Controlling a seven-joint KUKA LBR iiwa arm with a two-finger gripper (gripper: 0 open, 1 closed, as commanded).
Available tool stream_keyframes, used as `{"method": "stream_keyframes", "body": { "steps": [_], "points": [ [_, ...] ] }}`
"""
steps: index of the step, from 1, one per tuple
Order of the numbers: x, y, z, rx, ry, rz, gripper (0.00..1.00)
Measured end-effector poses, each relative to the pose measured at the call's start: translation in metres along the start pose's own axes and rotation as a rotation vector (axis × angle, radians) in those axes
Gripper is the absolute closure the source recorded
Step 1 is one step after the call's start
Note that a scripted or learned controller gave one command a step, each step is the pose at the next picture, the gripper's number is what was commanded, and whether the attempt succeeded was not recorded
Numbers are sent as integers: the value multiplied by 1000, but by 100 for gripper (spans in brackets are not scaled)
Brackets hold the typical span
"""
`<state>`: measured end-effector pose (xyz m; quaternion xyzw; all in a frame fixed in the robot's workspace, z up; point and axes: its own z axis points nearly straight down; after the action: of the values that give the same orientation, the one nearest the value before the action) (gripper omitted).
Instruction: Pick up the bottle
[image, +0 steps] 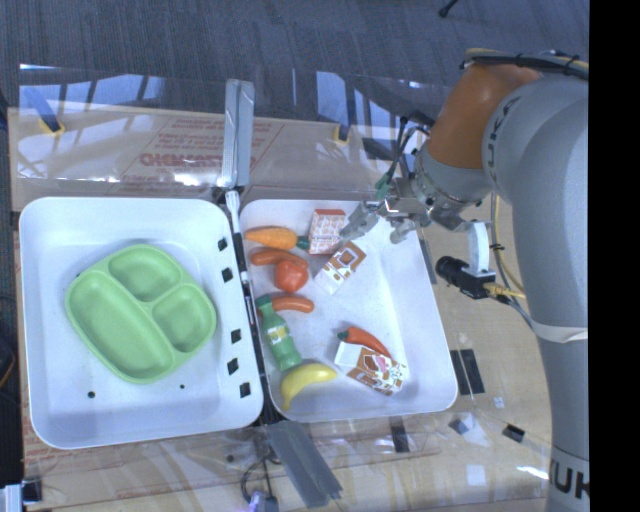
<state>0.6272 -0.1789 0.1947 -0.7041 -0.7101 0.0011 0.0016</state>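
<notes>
Camera view: bottle (279, 337) hugs bin's (432, 330) left wall.

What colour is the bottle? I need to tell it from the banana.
Green, with a lighter label band: the bottle shows in the camera view.

Green divided plate (140, 312) in left bin (50, 400), banana (305, 379), tomato (291, 273), possibly sausages (291, 304)

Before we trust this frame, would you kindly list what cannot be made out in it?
- End effector, camera view: small and blurred over the right bin's far end, so its opening cannot be judged.
- Green bottle: label too small to read; its base sits against the banana.
- Cartons: print too small to read.
- Arm: cut off by the frame's right side.
</notes>
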Motion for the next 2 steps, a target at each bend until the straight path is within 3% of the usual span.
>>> {"method": "stream_keyframes", "body": {
  "steps": [1,2],
  "points": [
    [119,-26,-29,0,-1,-380,0],
    [127,-95,4,0,-1,-574,0]
  ]
}}
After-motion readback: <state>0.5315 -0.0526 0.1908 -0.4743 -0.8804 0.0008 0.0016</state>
